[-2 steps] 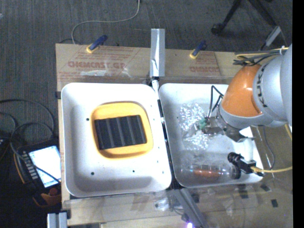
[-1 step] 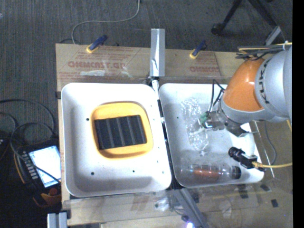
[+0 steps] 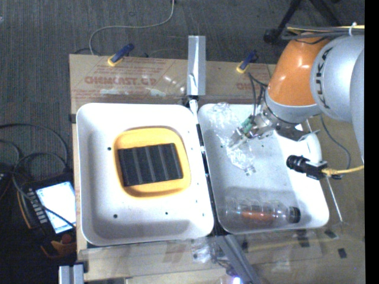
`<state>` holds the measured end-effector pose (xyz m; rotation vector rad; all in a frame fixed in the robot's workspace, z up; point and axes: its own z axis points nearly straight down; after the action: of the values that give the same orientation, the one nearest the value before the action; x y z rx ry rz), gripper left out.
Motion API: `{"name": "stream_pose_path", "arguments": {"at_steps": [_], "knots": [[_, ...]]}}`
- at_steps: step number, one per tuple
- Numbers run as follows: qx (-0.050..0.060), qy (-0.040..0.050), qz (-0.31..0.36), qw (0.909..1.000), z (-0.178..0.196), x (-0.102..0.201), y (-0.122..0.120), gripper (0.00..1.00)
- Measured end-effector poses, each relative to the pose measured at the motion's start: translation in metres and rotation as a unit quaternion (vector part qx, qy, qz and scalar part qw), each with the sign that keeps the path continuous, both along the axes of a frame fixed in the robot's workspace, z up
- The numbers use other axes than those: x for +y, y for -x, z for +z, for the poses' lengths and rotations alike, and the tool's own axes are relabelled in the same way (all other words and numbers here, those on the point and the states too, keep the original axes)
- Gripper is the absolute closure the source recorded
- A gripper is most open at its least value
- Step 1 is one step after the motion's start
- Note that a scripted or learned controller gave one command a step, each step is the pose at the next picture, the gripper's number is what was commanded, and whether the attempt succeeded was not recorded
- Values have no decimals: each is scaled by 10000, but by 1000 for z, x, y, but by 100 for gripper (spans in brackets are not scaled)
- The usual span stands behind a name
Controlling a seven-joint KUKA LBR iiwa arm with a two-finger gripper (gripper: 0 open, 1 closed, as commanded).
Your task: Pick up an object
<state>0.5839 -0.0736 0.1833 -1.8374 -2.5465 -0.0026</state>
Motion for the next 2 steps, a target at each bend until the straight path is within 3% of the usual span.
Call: {"name": "stream_pose_path", "arguments": {"at_steps": [1,2], "knots": [[0,-1,0,10000,0,0,0,0],[-16,21,-15,10000,-82,-76,28,0]]}}
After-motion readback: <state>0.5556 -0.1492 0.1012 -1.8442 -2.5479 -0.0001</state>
